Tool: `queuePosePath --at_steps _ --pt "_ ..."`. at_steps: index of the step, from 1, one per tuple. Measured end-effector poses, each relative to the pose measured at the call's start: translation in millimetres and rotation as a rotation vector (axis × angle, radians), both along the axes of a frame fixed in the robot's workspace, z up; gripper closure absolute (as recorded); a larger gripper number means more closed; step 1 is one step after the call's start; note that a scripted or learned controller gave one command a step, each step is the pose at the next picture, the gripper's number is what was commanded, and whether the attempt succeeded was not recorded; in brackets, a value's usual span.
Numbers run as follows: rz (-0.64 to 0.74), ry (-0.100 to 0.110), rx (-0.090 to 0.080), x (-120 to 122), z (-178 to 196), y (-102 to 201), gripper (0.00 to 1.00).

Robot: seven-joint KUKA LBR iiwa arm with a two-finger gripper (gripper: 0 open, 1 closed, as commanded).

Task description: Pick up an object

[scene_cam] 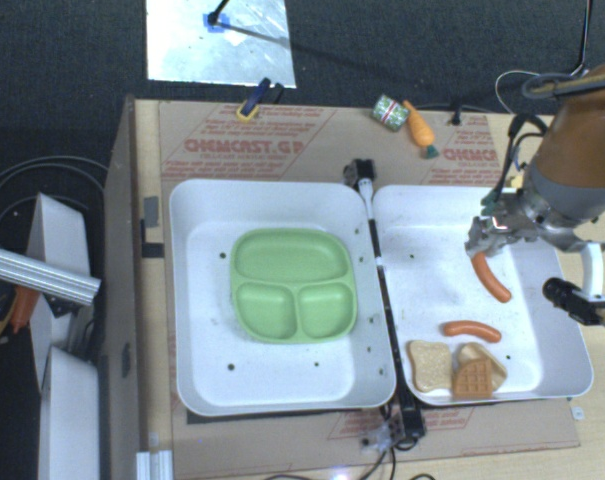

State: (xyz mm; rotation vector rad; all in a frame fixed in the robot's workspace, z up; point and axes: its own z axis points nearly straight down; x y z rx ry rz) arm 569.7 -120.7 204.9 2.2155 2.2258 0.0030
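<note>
Right side of frame: I'm hovering the gripper (488,238) over a sausage (491,276)
Grip: honestly can't tell
Tip: I'm thinking line up across it, then drop straight down

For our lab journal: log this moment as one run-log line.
gripper: above upper sausage, right bin | grasp: unconfirmed | tray: left bin

The bench (282,143) bears 2 white bins: left bin (197,298), right bin (562,358). At its far edge lie a toy carrot (419,128) and a small can (389,111).
</note>
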Motion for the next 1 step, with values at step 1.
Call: queuePosePath --at_steps 1 --pt "0.000 0.001 0.001 -26.1 16.6 69.1 1.00"
